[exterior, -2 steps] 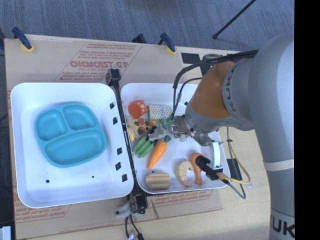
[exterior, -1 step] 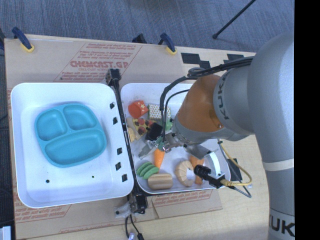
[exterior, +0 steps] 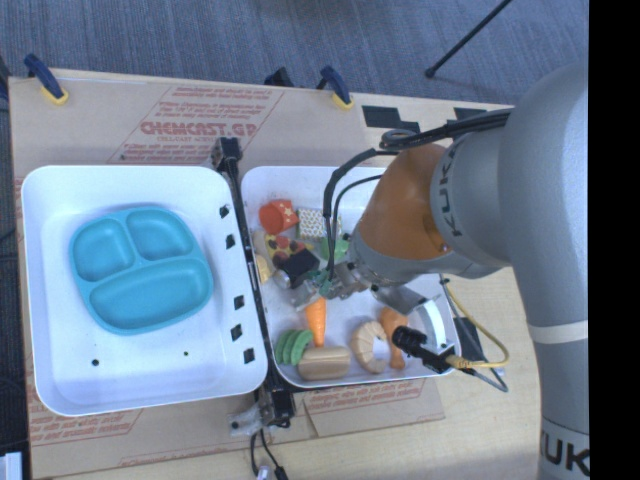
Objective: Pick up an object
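The right bin [exterior: 300, 183] holds several toy foods: a red tomato-like piece [exterior: 278, 215], a speckled white cube [exterior: 312, 223], a black block [exterior: 297, 266], an orange carrot [exterior: 316, 319], a green piece [exterior: 293, 346], a tan log [exterior: 324, 364] and a round bun [exterior: 369, 346]. My gripper [exterior: 328, 280] reaches down into the middle of this bin, just above the carrot and beside the black block. The orange wrist band [exterior: 400, 213] and grey arm cover most of the gripper.
The left bin [exterior: 60, 368] holds a blue three-compartment plate [exterior: 140, 268]. Black clips line the divider [exterior: 245, 288] between the bins. A cable [exterior: 480, 353] trails over the right bin's rim. Blue clamps [exterior: 336, 85] hold the cardboard at the back.
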You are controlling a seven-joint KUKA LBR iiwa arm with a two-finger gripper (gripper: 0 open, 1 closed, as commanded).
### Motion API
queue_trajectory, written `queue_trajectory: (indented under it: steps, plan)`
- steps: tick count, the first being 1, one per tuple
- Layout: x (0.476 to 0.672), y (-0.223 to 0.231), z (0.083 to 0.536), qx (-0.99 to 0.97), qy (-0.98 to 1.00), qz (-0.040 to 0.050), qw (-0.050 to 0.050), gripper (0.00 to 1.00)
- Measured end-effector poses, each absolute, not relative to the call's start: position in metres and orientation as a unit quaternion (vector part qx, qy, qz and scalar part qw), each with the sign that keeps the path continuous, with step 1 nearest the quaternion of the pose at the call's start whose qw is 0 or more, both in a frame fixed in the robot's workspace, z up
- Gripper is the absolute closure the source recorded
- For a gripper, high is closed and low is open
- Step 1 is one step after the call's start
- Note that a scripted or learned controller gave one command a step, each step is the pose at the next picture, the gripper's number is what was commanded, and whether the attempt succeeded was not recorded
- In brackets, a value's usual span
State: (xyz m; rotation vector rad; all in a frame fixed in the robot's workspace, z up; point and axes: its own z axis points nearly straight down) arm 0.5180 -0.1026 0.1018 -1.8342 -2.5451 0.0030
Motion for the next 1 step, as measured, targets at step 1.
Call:
queue_trajectory:
  steps: [1]
  plan:
    - [0.5675, -0.0666, 0.1924, -0.617, -0.787, 0.0001, 0.0, 1.0]
